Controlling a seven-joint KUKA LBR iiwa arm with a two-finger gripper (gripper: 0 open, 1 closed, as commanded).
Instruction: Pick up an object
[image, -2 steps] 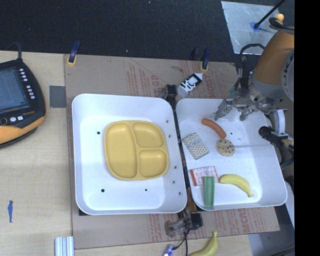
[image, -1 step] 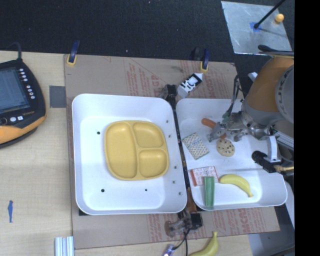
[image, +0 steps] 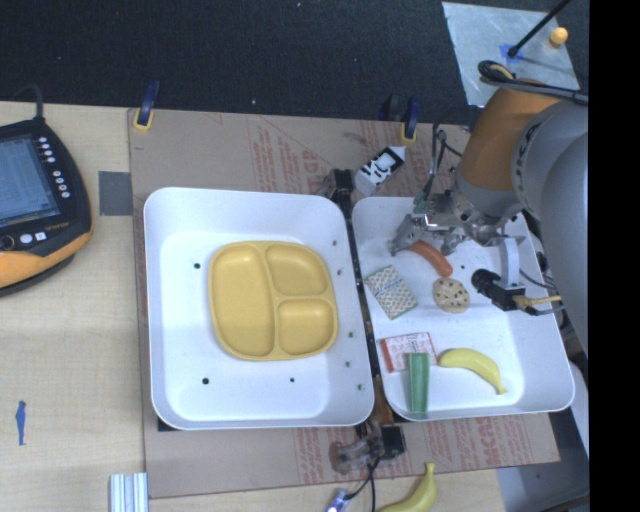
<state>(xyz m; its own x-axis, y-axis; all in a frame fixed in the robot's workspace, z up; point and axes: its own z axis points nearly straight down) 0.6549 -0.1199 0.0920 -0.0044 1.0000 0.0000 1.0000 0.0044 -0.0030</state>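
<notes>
My gripper (image: 428, 232) hangs low over the back of the right bin (image: 540, 395), the grey arm with its orange band reaching in from the right. Just under and in front of it lies an orange-red sausage (image: 433, 259), touching or nearly touching the gripper. Near it are a round speckled cookie (image: 451, 294) and a checkered packet (image: 390, 291). Further forward lie a red-and-white card (image: 407, 347), a green tube (image: 417, 383) and a yellow banana (image: 473, 367).
The left bin (image: 175, 390) holds a yellow divided plate (image: 272, 299). A black-and-white item (image: 380, 168) lies behind the bins, and a second banana (image: 420, 492) lies in front of them. A handheld control pendant (image: 35, 200) rests at far left.
</notes>
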